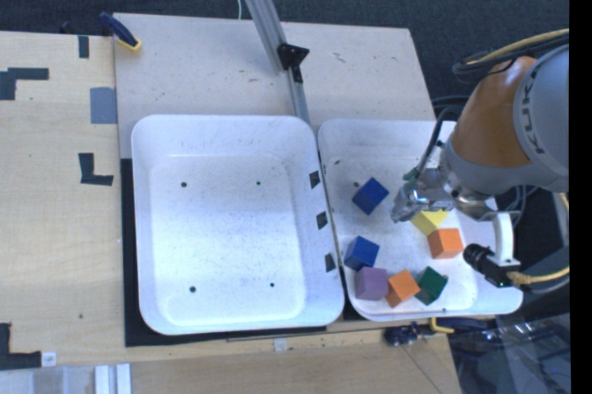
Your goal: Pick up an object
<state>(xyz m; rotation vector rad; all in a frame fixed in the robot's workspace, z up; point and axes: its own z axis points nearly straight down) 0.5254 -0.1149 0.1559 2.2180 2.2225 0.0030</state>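
Camera view has the gripper (407, 203) low in the right bin (388, 138), just beside the yellow block (428, 220), can't tell how its fingers are set. Blocks are cubes, so no long axis, all sitting skewed. Count: two blue (370, 195) (362, 252), two orange (446, 241) (401, 287), one purple (372, 282), one green (430, 285), one yellow. Left bin (148, 138) alongside.

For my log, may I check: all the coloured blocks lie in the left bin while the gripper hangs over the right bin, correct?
Not quite: the camera view shows the blocks, such as the blue block and orange block, in the right bin, where the gripper hangs. The left bin holds none.
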